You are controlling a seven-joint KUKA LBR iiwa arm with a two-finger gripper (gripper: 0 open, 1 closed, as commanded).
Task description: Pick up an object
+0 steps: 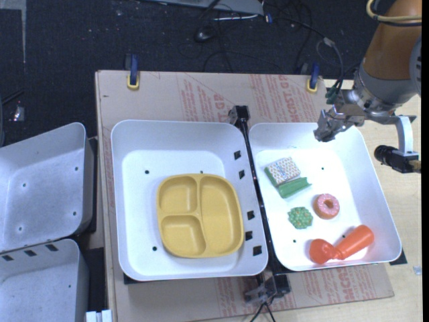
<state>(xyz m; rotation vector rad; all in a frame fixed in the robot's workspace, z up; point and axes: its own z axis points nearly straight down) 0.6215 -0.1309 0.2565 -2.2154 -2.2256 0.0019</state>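
The pincer [326, 131] hangs over the far right corner of the right bin [382, 200], at the end of the grey arm [392, 52] with its orange band, which comes in from the right; whether it stands wide or narrow cannot be told from this slanted view, and nothing shows in its grip.

The tabletop [174, 96], a board with red printing, carries two shallow white bins side by side, touching along a black divider. The left bin [134, 146] holds a yellow tray [200, 215] with three compartments, lying flat near the middle.

The right bin holds the things to be picked, all well apart from the pincer and nearer the front. An orange bottle-shaped toy [340, 244] lies on its side near the front wall. A small box with a dotted pattern [283, 170] sits toward the left side, with a green pod-like piece [293, 187] touching its front edge. A pink frosted doughnut [327, 206] lies near the centre, and a round green bumpy item [300, 217] rests just beside it on the left.
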